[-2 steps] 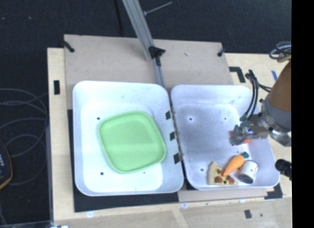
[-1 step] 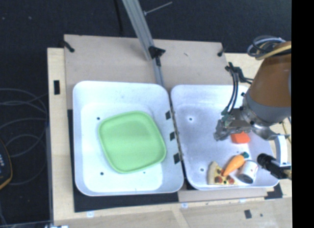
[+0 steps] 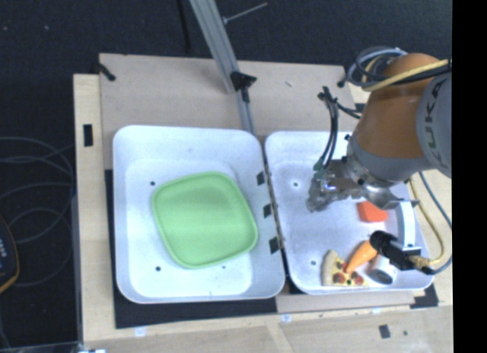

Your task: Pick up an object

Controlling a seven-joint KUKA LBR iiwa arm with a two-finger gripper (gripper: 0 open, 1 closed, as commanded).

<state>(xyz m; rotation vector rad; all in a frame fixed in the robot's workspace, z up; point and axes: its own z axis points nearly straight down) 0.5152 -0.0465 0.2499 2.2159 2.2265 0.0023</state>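
My gripper [image 3: 321, 194] hangs low over the right bin [image 3: 293, 154], w/ bare white floor beneath it, and I see nothing in its grasp; from this slant I can't tell whether it's apart or together. The pickable stuff is bunched in the bin's near-right corner. An orange block [image 3: 372, 212] lies just beside my wrist on the right. Further toward the front rim is a pizza slice toy [image 3: 332, 268], w/ a carrot-like piece [image 3: 361, 255] touching or almost touching it and a small pale thing [image 3: 380, 275] next to that, too blurry to name. I'd guess the block is the easiest target, as it sits apart from the others w/ room on both sides, whereas the front cluster is crowded and hard against the wall. My wrist is angled, prob. to come at the floor from the right w/o hitting the rim. The left bin [image 3: 137, 154] holds only a green plate [image 3: 204, 218], flat and wide, a poor fit for a two-finger grip, so being over the right bin makes sense. Pick not yet made, imo.
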